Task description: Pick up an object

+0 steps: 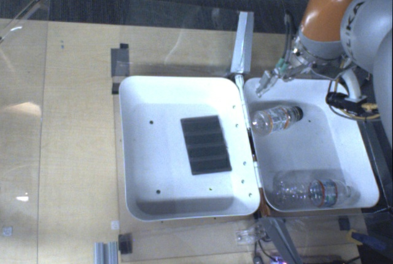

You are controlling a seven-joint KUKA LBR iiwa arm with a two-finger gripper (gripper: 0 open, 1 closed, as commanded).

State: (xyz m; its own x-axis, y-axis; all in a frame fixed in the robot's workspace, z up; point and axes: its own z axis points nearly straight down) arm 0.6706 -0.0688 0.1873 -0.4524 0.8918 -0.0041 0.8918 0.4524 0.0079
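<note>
Pincer (265,81), its spread unreadable, hovers over the right bin's (362,158) 11 o'clock corner; small bottle (276,118) just beside, toward 5 o'clock.

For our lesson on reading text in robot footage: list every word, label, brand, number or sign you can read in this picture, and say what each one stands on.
"KU": dark letters on the grey arm housing at the right edge; the rest of the word is cut off.
Label on the lower plastic bottle in the right bin: too blurred to read.
Upper plastic bottle: no readable text.
Black ridged pad in the left bin: no text.
</note>
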